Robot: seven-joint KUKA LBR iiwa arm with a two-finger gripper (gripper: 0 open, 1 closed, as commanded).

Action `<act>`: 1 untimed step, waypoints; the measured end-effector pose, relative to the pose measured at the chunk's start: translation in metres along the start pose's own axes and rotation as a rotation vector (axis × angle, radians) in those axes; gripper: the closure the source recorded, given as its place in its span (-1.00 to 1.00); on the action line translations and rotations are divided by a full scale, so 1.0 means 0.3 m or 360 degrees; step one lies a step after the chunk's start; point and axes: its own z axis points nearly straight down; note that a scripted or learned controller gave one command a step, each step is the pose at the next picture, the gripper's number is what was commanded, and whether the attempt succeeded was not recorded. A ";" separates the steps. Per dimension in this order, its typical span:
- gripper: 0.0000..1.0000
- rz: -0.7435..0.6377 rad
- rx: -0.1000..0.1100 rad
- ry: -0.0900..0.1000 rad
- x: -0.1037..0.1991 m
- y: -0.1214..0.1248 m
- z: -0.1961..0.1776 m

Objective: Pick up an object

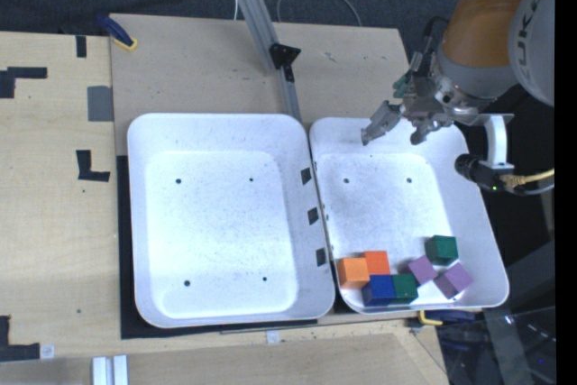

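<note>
Small blocks lie huddled at the near end of the right bin (pixel 469 194): an orange block (pixel 353 270), a darker orange one (pixel 376 262), a blue block (pixel 381 288), a green block (pixel 405 287), a dark green block (pixel 442 249) and two purple blocks (pixel 422 269) (pixel 453 280). My gripper (pixel 396 134) hangs over the far rim of the right bin, well away from the blocks. Its two fingers are spread apart with nothing between them.
The left bin (pixel 216 212) sits beside the right one, with black clips along the shared edge. A slanted metal pole (pixel 257 9) crosses the bench behind the bins. A blue and yellow tool (pixel 117 32) lies at the far left.
</note>
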 end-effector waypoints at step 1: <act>-1.00 -0.0006 0.0007 0.0003 0.009 0.003 0.016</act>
